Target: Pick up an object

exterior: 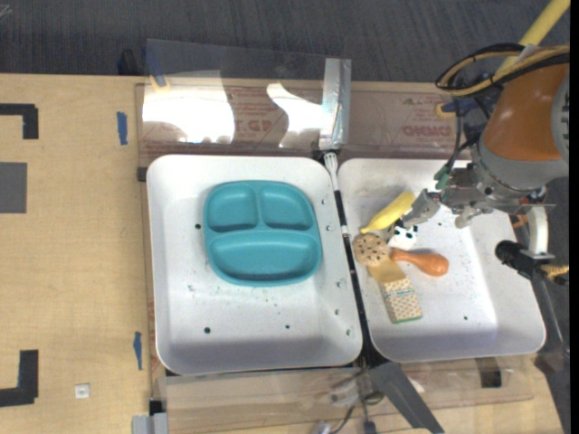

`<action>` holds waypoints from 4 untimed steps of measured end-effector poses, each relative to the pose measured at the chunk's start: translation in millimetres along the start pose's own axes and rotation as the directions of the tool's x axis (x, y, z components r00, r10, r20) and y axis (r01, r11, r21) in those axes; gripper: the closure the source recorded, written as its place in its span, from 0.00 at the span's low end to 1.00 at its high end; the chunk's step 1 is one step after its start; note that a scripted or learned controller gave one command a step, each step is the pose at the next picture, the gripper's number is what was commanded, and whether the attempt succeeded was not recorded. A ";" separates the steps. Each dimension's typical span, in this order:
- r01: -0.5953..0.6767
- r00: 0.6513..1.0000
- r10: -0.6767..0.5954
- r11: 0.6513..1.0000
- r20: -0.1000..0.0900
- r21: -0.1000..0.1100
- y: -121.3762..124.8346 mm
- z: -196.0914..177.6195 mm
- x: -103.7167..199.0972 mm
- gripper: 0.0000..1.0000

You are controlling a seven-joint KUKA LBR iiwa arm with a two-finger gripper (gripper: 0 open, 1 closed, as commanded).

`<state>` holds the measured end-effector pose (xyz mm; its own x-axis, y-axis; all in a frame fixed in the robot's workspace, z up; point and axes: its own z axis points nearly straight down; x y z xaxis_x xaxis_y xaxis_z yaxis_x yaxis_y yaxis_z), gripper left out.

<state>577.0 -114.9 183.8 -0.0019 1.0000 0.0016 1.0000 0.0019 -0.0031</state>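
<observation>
Camera view. Left bin (pixel 172 269): one teal divided plate (pixel 262 231), lying flat near the centre. Right bin (pixel 507 319): yellow banana (pixel 389 212), lying at a slant near the bin's left wall; round cookie (pixel 366 248) just below it; orange drumstick-shaped toy (pixel 421 260) to the cookie's right; a patterned rectangular piece (pixel 401 298) below those. Arm: reaches in from the right, gripper (pixel 421 208) low over the banana's right end; finger state cannot be told
</observation>
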 end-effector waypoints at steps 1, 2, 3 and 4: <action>0.036 0.999 -0.036 0.999 0.004 -0.010 -35.5 95.8 -14.6 0.00; 0.138 0.990 -0.138 0.990 0.005 -0.010 -29.6 96.2 13.3 0.00; 0.137 0.991 -0.137 0.990 0.006 -0.016 -27.8 85.6 12.9 1.00; 0.165 0.986 -0.165 0.986 0.001 -0.012 10.5 -4.4 78.6 1.00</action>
<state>587.4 -36.3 188.3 -0.1669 0.9860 0.0007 0.9859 0.1669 0.0093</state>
